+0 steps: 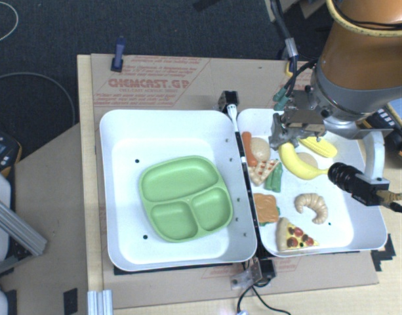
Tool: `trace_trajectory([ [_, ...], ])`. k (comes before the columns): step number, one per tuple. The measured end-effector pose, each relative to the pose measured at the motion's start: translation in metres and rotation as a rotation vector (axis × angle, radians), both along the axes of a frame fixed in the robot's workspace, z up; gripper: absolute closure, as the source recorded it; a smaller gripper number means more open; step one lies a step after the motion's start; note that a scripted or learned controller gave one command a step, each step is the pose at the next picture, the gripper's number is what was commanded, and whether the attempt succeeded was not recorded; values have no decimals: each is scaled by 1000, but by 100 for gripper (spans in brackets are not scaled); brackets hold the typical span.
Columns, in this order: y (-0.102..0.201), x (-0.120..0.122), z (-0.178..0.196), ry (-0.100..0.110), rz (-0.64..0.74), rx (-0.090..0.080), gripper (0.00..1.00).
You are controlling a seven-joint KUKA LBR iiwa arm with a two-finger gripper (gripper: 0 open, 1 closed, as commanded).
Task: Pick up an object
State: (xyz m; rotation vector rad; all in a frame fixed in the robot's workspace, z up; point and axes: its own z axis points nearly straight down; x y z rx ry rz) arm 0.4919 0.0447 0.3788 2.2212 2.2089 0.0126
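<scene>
- Camera view: the hand (287,136) is hovering low in the right white bin (368,238), just above the upper end of the curved yellow plastic banana (298,163); I cannot tell its grip state.
- Closing squarely across the banana's narrow body should be working best.
- The banana is lying smooth and glossy, near the tan toy croissant (311,205).

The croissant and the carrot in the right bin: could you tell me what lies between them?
In the camera view, the banana lies between the croissant and the carrot.
</scene>
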Motion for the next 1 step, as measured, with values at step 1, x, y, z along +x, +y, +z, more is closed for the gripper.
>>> trace_trajectory([
  [1,36,-5,-74,20,8,1,100],
])
